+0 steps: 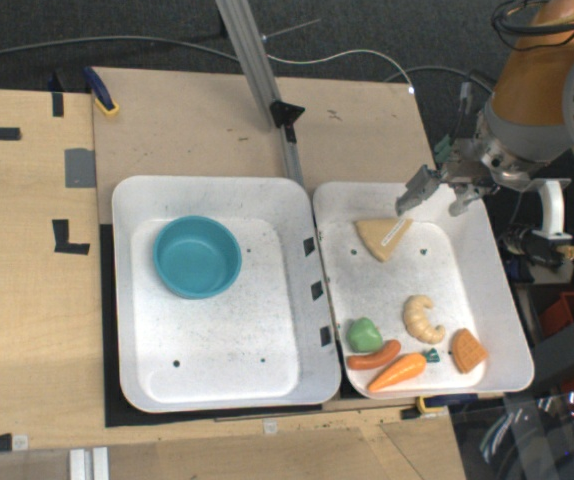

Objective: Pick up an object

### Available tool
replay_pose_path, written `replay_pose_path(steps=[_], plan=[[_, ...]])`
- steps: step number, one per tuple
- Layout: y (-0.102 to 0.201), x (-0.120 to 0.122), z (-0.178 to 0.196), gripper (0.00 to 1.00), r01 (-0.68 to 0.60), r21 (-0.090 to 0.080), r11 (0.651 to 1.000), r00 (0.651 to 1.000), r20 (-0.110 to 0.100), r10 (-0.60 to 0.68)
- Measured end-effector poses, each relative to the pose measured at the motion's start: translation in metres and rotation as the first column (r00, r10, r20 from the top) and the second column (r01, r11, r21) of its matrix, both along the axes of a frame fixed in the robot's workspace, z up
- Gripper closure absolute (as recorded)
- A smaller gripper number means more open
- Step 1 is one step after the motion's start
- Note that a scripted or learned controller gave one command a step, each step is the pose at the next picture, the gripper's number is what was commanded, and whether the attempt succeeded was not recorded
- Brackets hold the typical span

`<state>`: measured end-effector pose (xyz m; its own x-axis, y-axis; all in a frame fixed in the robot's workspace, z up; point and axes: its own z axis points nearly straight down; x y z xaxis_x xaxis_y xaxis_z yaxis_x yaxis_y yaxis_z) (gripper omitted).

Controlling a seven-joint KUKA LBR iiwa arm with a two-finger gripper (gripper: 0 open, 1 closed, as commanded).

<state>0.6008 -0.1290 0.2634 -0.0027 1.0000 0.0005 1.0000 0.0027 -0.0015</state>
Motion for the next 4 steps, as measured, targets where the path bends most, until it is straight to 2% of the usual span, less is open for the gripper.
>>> replay_pose_path(steps=[1, 3, 4], plan=[[0.000, 0.000, 0.000, 0.00, 0.000, 0.000, 1.000, 1.000, 0.000, 0.000], [0.003, 0.003, -0.127, 0.00, 0.000, 0.000, 1.000, 1.000, -0.007, 0.000], [0.004, 0.003, -0.176, 0.00, 0.000, -0.003, 1.000, 1.000, 0.001, 0.000]])
